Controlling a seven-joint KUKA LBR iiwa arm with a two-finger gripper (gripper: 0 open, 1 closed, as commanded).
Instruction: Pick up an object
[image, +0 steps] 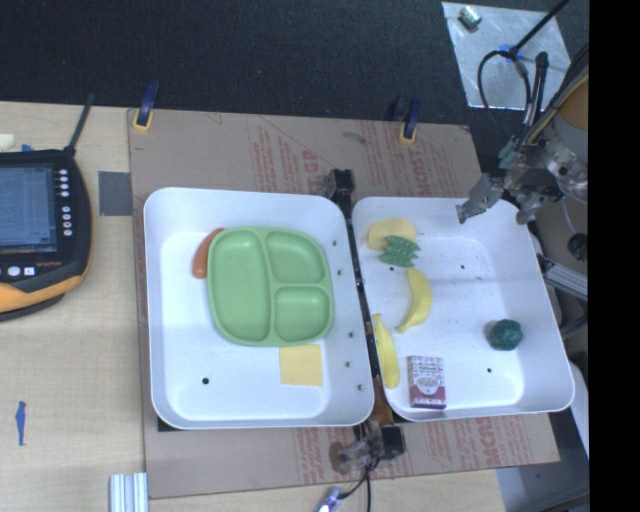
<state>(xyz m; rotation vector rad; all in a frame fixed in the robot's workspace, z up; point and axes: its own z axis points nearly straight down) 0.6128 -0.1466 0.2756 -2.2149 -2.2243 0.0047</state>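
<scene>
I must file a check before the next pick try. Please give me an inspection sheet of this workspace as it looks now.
Surface: two white bins, left bin and right bin, on brown cardboard clamped over a wooden bench.
Job's things: right bin holds a banana, a second yellow piece by the divider, a yellow block with a green leafy toy, a red and white carton, a dark green ball.
Clutter: left bin holds a green divided plate, an orange piece half under it, a yellow square.
Tool: tool above the right bin's far corner, nothing seen in it.
Cables: black loops above the arm.
Surroundings: teach pendant at left.
</scene>
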